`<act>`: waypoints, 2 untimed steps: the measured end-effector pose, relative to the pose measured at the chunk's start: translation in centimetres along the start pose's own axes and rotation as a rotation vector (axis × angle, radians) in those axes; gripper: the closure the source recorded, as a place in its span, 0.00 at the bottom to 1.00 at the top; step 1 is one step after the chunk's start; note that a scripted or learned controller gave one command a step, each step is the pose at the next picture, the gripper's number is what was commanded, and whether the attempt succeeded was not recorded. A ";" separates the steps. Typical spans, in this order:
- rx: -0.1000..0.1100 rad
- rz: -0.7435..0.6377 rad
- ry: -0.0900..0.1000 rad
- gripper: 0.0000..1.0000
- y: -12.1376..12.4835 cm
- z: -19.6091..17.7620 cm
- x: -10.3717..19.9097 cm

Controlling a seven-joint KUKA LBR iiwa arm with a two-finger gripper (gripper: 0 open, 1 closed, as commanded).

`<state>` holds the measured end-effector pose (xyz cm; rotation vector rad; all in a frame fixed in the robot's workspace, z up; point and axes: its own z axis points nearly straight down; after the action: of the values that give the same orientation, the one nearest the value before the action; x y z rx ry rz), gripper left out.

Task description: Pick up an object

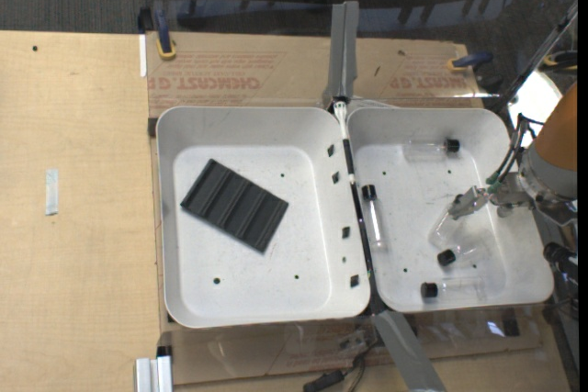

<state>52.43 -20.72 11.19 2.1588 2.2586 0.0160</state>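
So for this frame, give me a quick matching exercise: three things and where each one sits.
Things:
1. black ribbed panel
2. gripper
3. orange clamp

Places:
A. over the right bin
B. on the cardboard's far left edge
C. lying in the left bin

Pairs: 1-C, 2-A, 3-B

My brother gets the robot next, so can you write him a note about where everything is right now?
Gripper: low over the right bin, nothing seen between its fingers; open or shut is unclear.
Right bin: several clear tubes with black caps, one by the far wall, one along the left wall, one near the front wall, and one just below the gripper.
Left bin: a dark ridged panel, lying flat.
Done: nothing lifted yet.
Left: grasp one object and raise it.
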 end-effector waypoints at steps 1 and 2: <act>0.018 -0.115 0.006 0.00 5.8 2.1 -0.7; 0.016 -0.114 0.005 1.00 5.8 1.2 -0.7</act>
<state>58.33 -21.17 10.15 2.0362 2.3889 0.0022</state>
